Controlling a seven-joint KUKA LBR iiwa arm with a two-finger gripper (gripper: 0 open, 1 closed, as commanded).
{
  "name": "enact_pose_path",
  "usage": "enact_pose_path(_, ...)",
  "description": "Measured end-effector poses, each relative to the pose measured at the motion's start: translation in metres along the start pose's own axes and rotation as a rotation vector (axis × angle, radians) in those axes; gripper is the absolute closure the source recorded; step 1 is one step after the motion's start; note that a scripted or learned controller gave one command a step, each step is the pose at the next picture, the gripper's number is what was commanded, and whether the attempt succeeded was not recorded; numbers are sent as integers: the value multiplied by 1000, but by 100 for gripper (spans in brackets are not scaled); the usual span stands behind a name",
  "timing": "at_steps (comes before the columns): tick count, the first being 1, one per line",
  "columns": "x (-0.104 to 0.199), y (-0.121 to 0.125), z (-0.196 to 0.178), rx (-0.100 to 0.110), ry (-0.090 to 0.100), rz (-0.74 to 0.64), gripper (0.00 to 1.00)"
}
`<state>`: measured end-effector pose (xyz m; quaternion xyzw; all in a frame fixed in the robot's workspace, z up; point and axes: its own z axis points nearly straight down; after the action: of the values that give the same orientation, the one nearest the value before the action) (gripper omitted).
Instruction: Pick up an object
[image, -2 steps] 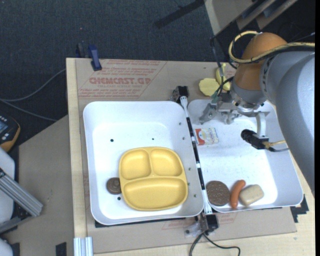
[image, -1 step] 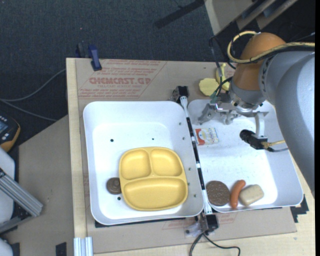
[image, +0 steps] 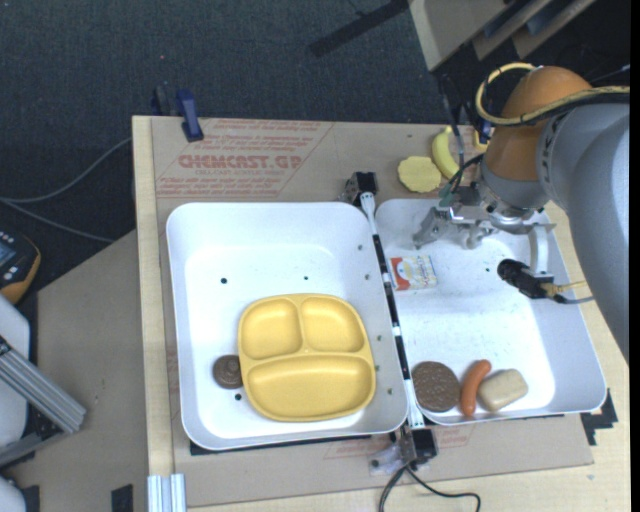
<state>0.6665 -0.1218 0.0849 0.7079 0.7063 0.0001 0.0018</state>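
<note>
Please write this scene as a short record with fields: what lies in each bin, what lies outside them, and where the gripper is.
left bin: yellow divided plate; small brown disc at the plate's left edge
right bin: red-and-white packet; brown round patty, orange sausage and beige piece along the near edge
bench behind the right bin: yellow toy pieces
gripper: over the far part of the right bin, nothing visibly held
</note>
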Motion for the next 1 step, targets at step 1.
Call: enact_pose_path(1, 29, 0, 0, 3, 3, -5, 0)
